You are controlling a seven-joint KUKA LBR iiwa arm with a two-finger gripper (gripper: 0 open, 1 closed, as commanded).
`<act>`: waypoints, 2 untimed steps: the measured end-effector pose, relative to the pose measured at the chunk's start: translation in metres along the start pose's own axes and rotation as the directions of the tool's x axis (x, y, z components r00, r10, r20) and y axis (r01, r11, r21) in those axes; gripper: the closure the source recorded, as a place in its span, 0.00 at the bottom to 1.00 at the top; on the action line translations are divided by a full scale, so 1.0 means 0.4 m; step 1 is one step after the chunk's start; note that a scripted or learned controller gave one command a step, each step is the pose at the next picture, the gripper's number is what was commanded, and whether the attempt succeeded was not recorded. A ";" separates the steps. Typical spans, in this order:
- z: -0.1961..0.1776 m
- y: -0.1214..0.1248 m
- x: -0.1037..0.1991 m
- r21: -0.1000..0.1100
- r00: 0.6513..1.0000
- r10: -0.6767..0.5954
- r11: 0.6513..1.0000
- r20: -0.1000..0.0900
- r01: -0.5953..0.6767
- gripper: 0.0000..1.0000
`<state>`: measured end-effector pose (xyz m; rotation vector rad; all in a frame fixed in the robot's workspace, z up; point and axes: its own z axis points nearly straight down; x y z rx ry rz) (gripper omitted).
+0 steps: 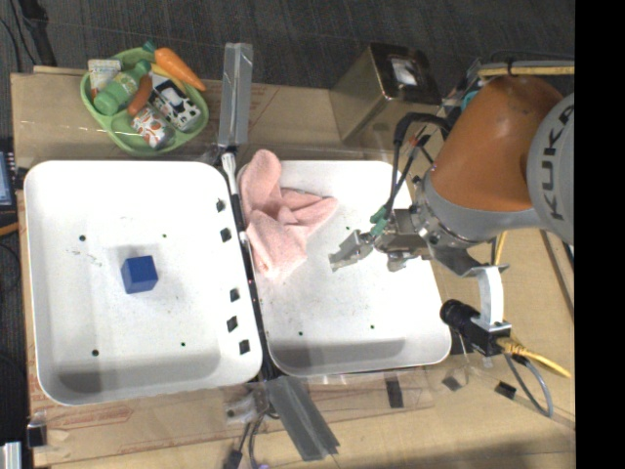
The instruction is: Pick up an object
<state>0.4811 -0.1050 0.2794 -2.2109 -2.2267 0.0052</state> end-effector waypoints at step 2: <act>-0.071 0.063 0.070 0.001 0.908 0.418 0.908 0.001 -0.418 0.00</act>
